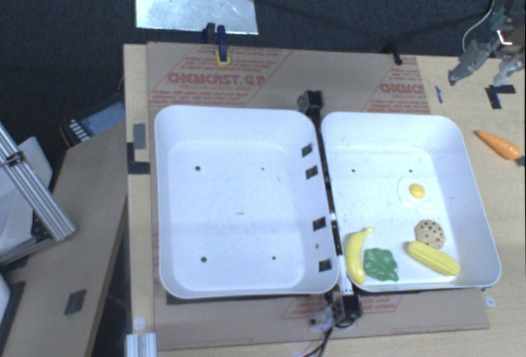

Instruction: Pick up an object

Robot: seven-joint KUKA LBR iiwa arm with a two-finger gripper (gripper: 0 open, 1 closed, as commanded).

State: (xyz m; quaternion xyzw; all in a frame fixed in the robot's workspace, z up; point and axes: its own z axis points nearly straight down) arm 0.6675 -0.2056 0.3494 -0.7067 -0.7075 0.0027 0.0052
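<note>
The table (460,100) is pale wood. A printed cardboard sheet (246,71) lies on it, carrying two white bins (238,121) side by side, touching. A carrot (498,144) lies on bare wood just right of the bins.

The gripper (493,51) is showing at the right edge, high above the right bin (460,183), and the edge is cutting off the arm behind it; its metal parts are blurring together, so the state of its tips is not readable. Just below the gripper, an orange carrot-like piece (499,145) is running out of the picture at its right end. Far to the gripper's left, a metal rail (33,191) is being cut by the left edge. Below the gripper, a green piece (380,264) is lying against the banana (355,255), too small to identify.
</note>
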